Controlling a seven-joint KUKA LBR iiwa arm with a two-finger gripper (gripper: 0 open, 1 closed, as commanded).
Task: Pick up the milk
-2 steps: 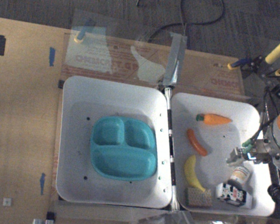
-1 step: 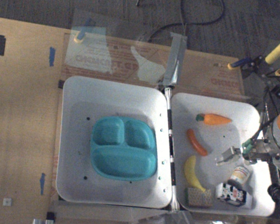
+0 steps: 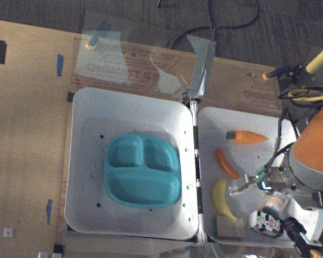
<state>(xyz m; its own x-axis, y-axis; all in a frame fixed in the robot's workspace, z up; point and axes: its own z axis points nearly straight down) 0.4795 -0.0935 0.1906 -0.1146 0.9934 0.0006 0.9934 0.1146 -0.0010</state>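
From the overhead camera view, we see the small white milk carton with black print (image 3: 265, 221) lying in the right white bin (image 3: 216, 127), near its front right corner, beside a yellow banana (image 3: 222, 199). The gripper (image 3: 261, 183) hovers just above it, so we're mid-approach. We can't tell its state. Next: drop down squarely over the carton.

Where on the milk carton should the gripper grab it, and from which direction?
Probably across the narrow sides of the milk carton, coming straight down from above. It appears to lie on its side near the front edge of the right bin, so its flat faces suit a two-finger pinch. The sponge sits close on its left and the arm's wrist crowds its right, so a sideways approach looks cramped.
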